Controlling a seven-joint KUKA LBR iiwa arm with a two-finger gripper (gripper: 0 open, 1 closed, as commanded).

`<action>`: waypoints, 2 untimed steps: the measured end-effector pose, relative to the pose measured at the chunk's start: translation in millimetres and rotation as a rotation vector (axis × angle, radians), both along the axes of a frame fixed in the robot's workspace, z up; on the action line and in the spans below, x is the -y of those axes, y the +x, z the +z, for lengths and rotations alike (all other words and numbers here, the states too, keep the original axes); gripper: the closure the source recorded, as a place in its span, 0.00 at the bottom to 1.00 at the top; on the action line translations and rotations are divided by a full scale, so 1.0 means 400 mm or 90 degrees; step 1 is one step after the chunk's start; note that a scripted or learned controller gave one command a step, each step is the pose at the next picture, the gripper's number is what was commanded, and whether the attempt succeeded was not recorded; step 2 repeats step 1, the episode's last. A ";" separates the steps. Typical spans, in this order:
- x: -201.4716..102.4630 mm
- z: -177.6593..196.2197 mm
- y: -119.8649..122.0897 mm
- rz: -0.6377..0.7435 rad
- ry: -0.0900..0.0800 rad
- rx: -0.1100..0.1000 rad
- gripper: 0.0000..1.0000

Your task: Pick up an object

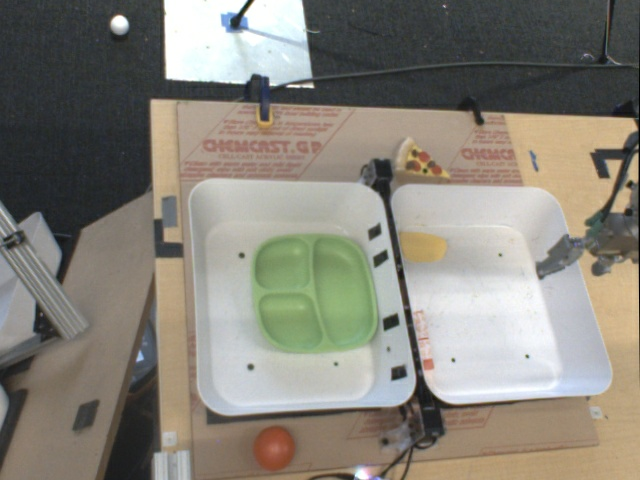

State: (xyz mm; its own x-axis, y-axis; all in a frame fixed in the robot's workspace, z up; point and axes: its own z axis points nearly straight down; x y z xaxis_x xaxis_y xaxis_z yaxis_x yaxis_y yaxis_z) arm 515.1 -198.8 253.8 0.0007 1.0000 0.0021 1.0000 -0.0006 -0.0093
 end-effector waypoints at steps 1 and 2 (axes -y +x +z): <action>-0.002 0.015 0.006 0.003 -0.002 0.007 0.00; -0.002 0.015 0.006 0.003 -0.002 0.007 0.00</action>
